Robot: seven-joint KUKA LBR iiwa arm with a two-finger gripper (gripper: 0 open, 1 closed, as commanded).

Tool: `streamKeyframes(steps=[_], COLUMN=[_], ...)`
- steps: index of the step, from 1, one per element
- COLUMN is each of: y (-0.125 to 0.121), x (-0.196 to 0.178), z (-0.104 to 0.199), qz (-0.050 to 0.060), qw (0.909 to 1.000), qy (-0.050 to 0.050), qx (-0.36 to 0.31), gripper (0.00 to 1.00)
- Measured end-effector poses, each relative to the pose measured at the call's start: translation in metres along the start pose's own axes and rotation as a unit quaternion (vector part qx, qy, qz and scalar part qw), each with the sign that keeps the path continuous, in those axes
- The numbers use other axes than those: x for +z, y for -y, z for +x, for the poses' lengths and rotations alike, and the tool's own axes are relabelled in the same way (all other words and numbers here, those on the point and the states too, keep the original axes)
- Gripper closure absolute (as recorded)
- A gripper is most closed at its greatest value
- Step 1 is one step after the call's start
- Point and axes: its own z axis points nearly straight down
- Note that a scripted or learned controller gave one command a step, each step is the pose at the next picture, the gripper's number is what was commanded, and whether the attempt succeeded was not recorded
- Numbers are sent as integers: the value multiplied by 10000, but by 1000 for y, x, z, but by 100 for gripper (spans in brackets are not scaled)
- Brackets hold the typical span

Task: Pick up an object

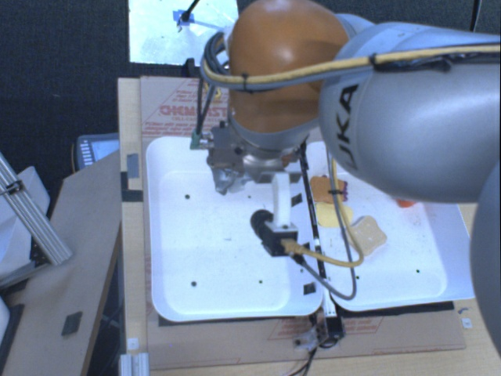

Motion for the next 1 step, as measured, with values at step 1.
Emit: streamKeyframes(steps=[1], y=[-23], x=[-123], z=[-3], qz=[-148], qw=[9999], qy=[-57], qx=[-4], gripper=[100])
